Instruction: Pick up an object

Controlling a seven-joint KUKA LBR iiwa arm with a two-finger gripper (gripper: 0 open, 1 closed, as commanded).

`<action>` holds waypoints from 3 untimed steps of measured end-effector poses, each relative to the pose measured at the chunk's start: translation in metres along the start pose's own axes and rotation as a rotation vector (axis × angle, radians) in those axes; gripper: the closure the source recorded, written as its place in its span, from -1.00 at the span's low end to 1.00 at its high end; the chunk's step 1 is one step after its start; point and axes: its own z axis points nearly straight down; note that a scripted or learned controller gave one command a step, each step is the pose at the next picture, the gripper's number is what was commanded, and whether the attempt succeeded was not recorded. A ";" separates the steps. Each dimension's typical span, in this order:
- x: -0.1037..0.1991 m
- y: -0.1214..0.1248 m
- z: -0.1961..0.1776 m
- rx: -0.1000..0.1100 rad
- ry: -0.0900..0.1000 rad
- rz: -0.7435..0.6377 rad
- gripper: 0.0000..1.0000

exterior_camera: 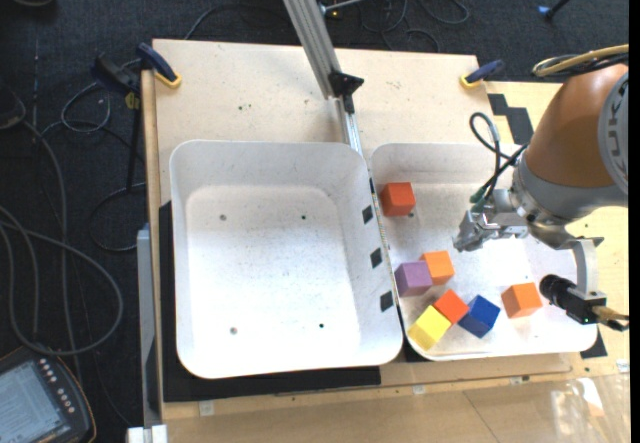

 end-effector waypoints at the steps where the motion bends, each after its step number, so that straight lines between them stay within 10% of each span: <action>1: 0.000 0.002 -0.041 0.001 0.001 0.000 1.00; 3: 0.101 0.058 -0.026 0.004 0.003 -0.006 1.00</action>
